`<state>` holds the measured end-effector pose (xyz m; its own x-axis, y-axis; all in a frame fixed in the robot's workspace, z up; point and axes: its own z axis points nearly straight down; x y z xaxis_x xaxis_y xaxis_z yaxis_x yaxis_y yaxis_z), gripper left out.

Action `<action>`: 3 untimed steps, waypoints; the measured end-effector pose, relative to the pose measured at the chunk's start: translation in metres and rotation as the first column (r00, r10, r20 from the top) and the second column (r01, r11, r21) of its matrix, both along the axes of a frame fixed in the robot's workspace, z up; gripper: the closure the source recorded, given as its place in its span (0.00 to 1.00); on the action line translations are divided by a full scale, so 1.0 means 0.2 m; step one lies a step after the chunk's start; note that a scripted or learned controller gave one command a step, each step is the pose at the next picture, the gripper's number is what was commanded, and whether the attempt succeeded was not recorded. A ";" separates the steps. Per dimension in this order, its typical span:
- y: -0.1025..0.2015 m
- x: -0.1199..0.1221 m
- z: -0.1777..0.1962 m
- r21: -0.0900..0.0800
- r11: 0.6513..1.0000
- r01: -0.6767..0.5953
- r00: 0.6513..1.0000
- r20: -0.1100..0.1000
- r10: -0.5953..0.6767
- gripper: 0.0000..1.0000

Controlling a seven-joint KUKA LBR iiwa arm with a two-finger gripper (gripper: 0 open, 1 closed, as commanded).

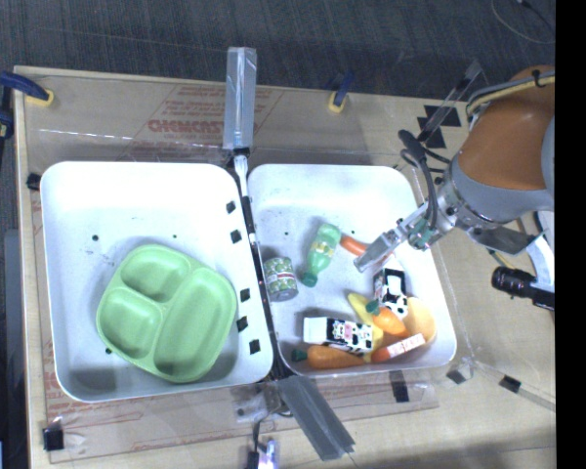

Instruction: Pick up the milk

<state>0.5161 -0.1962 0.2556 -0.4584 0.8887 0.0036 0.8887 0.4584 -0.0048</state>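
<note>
Status: milk (340,333) not yet picked; lies in right bin (317,179), below jaws, apart. Gripper (373,253) hovering near green bottle (318,251). Jaws state: cannot tell. Remaining: descend, grasp, lift.

The gripper (374,254) hangs over the right bin (303,179). Just left of it lies a bottle (319,253), and further left a small can (280,277). Below it stands one milk carton (394,292); another (340,333) lies lower left beside a carrot (324,358). The divided plate (166,311) sits in the left bin (127,184), far left.
</note>
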 end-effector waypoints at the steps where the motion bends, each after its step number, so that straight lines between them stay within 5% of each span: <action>1: -0.07 0.03 0.04 0.000 1.000 -0.028 1.000 0.001 0.028 0.00; 3: -0.07 0.03 0.04 0.000 1.000 -0.028 1.000 0.001 0.028 0.00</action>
